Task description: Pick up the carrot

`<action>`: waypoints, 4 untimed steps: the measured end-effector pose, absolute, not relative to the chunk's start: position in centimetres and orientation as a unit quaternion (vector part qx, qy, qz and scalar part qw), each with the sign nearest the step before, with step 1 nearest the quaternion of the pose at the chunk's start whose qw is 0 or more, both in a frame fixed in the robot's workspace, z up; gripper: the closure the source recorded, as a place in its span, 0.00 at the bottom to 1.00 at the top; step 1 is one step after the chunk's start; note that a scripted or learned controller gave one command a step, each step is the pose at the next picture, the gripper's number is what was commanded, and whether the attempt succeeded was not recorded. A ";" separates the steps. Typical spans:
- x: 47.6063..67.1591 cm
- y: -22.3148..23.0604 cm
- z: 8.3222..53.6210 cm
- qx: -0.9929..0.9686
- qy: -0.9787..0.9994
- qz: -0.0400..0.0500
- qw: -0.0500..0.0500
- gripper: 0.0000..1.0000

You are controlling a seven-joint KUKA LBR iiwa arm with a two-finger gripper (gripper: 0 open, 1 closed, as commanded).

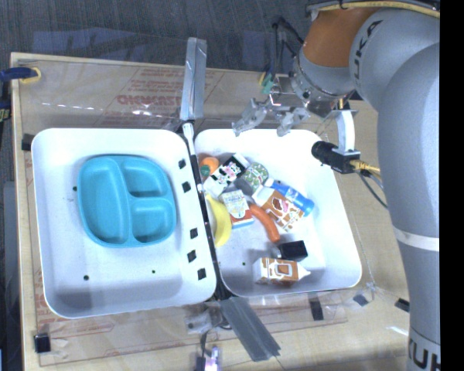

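Gripper (pixel 264 120) hangs with fingers spread and nothing between them; the carrot (pixel 265 221) lies well below it in the right bin (pixel 336 230)

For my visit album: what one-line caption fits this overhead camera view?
Gripper open above the right bin's far edge, orange carrot lying among packets; blue tray in the left bin.

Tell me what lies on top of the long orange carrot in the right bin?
A white and orange carton rests across the upper part of the long orange carrot, hiding its top end. Its lower end shows beside a small black block.
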State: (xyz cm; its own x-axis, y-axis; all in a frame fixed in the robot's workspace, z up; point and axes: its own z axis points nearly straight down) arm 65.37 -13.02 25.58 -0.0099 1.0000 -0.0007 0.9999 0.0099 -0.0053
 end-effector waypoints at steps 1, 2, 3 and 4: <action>65.7 -10.8 13.0 -0.684 -0.730 0.001 -0.001 0.00; 65.7 -10.9 12.3 -0.680 -0.733 0.001 -0.003 0.00; 66.6 -11.4 11.8 -0.669 -0.743 -0.005 -0.016 0.00; 66.7 -11.3 11.8 -0.662 -0.749 -0.006 -0.017 0.00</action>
State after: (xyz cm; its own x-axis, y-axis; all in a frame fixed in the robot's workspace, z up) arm 66.66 -11.34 11.79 -0.1225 0.9923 -0.0186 0.9919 0.1231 0.0315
